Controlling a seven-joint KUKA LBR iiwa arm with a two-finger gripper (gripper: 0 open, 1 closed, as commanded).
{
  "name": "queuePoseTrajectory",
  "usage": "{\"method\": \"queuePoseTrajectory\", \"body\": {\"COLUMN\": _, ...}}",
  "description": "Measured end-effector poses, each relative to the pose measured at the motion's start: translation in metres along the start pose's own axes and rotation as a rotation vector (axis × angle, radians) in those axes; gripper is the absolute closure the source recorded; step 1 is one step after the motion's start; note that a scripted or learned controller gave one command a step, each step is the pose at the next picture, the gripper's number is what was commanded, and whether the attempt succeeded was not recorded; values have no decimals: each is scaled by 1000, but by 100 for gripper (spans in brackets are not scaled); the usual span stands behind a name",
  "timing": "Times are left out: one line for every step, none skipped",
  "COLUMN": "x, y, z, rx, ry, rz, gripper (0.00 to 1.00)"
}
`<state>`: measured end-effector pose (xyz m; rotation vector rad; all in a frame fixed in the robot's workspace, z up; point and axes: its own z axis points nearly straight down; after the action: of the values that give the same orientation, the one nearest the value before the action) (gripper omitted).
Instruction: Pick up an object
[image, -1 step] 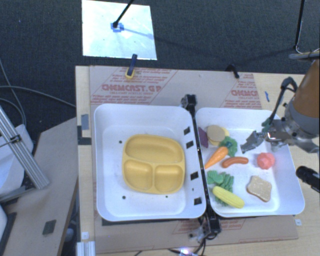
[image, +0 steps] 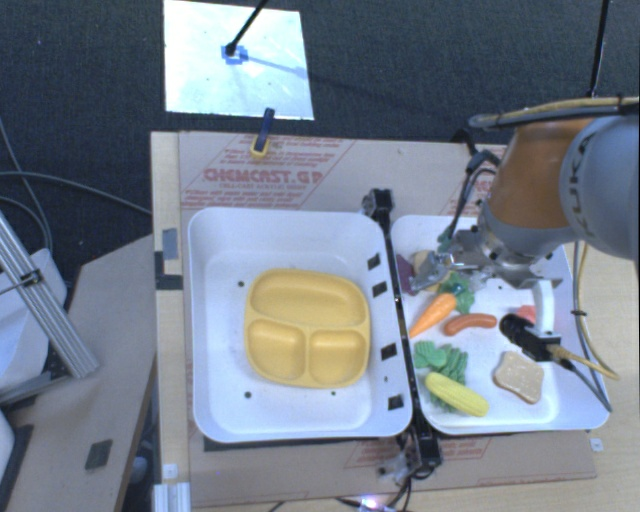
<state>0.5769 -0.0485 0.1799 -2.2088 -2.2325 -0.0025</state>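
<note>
The right bin (image: 580, 400) holds toy food. An orange carrot (image: 432, 313) with a green top lies near its left wall, and a red sausage (image: 470, 323) lies just right of it. Nearer the front are a green leafy piece (image: 441, 358), a yellow corn cob (image: 456, 393) and a slice of bread (image: 518, 377). A purple piece (image: 405, 271) rests against the left wall. My gripper (image: 438, 266) hangs low over the bin's back left part, beside the purple piece and just above the carrot's green top. Nothing shows between its tips.
In the left bin (image: 215, 300) sits a yellow divided plate (image: 305, 327). A small red piece (image: 527, 314) peeks out by the arm in the right bin. A black clamp strip (image: 392, 300) runs between the bins. The grey and orange arm (image: 560, 180) covers the right bin's back right.
</note>
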Motion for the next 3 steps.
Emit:
{"method": "queuePoseTrajectory", "body": {"x": -44, "y": -52, "z": 83, "rx": 9, "ry": -1, "rz": 14, "gripper": 0}}
{"method": "queuePoseTrajectory", "body": {"x": -34, "y": -16, "z": 96, "rx": -3, "ry": -3, "rz": 6, "gripper": 0}}
{"method": "queuePoseTrajectory", "body": {"x": -134, "y": -72, "z": 95, "rx": 3, "ry": -6, "rz": 20, "gripper": 0}}
